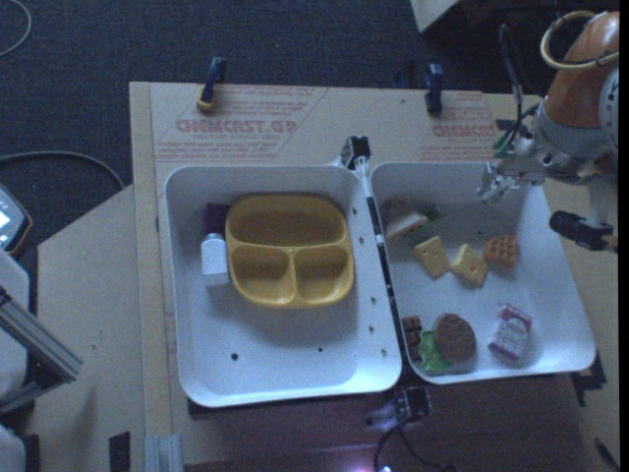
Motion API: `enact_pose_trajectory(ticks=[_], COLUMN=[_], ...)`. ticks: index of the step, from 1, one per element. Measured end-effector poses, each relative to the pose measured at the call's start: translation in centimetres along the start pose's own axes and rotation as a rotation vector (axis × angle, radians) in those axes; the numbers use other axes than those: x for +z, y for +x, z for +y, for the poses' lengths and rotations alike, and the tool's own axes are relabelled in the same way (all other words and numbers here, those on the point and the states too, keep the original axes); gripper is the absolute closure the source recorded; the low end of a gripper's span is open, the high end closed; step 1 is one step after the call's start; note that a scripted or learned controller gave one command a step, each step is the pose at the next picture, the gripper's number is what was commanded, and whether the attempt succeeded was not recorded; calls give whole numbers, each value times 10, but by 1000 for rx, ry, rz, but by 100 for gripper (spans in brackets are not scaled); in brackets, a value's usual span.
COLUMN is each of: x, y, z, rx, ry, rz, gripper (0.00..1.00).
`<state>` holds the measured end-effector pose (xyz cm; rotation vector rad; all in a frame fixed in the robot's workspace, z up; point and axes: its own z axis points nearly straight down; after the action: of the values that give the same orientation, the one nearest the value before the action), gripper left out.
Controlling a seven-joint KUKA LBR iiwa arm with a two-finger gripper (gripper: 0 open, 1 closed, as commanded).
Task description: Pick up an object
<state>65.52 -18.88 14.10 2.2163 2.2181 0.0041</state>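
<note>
Waffle [499,252], round and gridded, lies below the pincer [494,187]; its state cannot be told.

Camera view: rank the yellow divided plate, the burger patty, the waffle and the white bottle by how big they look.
1. yellow divided plate, by far
2. burger patty
3. waffle and white bottle look about alike, so I won't rank them.

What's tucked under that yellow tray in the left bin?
A dark purple object pokes out from under the yellow tray's upper-left corner; the tray covers the rest, so its shape stays hidden. A small white bottle stands beside the tray, not under it.
</note>
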Motion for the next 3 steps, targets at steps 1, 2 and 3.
enact_pose_trajectory(ticks=[1,2,3], x=[-43,-87,-89], y=[0,-1,61], z=[2,4,-11], rx=[0,0,-5], ry=[-1,-2,9], rz=[0,-1,5], gripper=[100,100,100])
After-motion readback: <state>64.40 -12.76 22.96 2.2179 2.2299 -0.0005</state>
